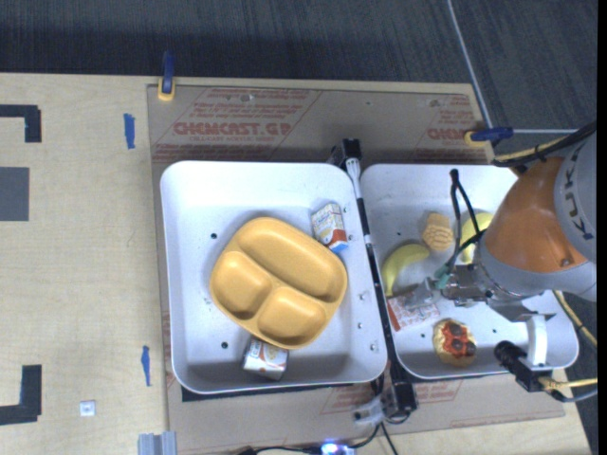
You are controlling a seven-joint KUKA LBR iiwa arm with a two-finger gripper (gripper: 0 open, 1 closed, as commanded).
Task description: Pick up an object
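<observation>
One banana (403,263) beside fingers (446,282)

The arm (541,226) is cut off by the right edge and hides part of the right bin (417,360) floor; the yellow tray (277,280) overlaps a small carton (265,358).

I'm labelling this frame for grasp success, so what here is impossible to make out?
- Gripper: the wrist hides its fingers in the camera view; open or shut is unclear.
- Yellow-green object: partly under the arm.
- Small packet: the yellow tray covers part of it; print too small to read.
</observation>
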